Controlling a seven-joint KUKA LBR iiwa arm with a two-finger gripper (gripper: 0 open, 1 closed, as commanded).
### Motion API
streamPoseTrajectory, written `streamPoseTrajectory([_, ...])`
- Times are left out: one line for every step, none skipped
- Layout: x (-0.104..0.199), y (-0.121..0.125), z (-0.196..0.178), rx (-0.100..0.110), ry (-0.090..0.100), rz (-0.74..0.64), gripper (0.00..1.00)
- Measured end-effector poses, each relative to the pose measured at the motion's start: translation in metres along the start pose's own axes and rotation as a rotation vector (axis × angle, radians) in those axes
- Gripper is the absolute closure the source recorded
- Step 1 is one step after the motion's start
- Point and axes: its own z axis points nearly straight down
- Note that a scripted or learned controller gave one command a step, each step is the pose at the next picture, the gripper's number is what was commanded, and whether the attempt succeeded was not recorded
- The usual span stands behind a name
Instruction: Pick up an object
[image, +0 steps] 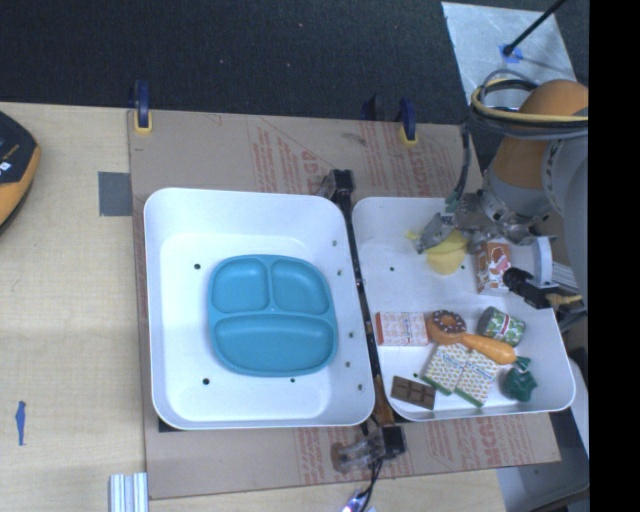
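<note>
We see the arm (540, 140) reaching in from the right, its end effector (445, 230) lowered into the upper part of the right bin (385, 225). The metal tip sits right at a yellow, lemon-like object (447, 255), touching or just above it (we cannot tell whether the end effector is released, clenched or grasping anything from this angle). Just right of the yellow piece lies a brown and white packet (492, 266). Lower in the same bin we find a pink and white card (401, 328), a chocolate doughnut (446, 323) touching an orange carrot-shaped toy (487, 347), a small green can (501, 326), a checked green packet (460, 374), a dark chocolate bar (413, 392) and a dark green toy (520, 383) near the lower right corner. The left bin (170, 300) holds a blue divided plate (271, 314), lying flat near its middle. Both bins rest on brown cardboard (250, 150) on the tabletop.
</note>
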Motion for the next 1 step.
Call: streamPoseTrajectory([-0.0100, -0.1398, 0.0005, 0.017, 0.007, 0.007, 0.00])
